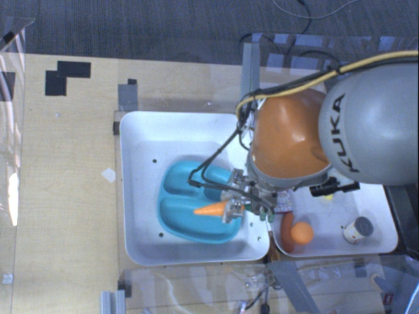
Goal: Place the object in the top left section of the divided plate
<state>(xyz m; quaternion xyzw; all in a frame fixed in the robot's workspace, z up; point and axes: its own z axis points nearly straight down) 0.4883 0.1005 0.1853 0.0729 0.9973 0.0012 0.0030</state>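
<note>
wooden bench (pixel 65 195); two white bins (pixel 141 175), side by side

A single camera sits fixed high above the bench (pixel 65 195), looking down at a slant so that a strip of dark carpet (pixel 131 12) fills the top of the picture beyond the bench's far edge. It stands far enough off to take in all of the left bin (pixel 134 175) and most of the right bin (pixel 383 241). The arm (pixel 340 129) reaches in from the right, and its grey and orange bulk sits close under the lens, covering part of both bins.
</note>
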